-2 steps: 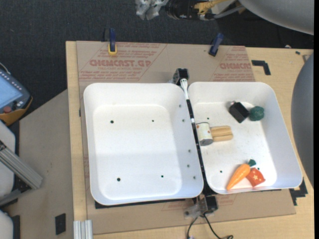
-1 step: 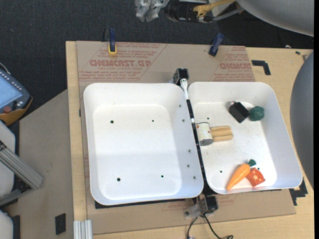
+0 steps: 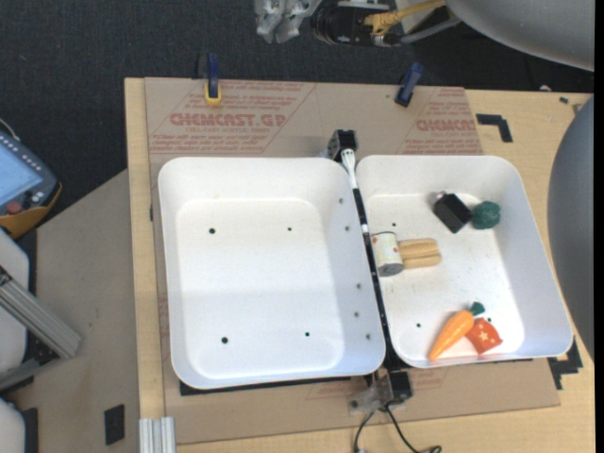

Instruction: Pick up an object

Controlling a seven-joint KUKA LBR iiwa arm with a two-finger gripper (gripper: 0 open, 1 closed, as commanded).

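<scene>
Orange plastic marked the first candidate for you: a toy carrot (image 3: 451, 334) lay at the lower middle of the right bin (image 3: 528, 253), tilted with its green top up and to the right, touching a small red block (image 3: 484, 336) just to its right. Higher up, near the bin's left wall, a tan wooden cylinder with a white end (image 3: 404, 254) lay on its side, well apart from the carrot. Toward the upper right of that bin, a black block (image 3: 451, 211) rested just beside a dark green ball (image 3: 487, 215). You had the left bin (image 3: 255, 272) alongside, the two bins meeting at the centre of the frame on a brown board (image 3: 311, 111) held by blue clamps (image 3: 212, 75) along its upper edge. Your gripper (image 3: 283, 8) hung at the top of the frame, above the board and well apart from every object; I could not tell how its claw stood. Nothing lay between it.
</scene>
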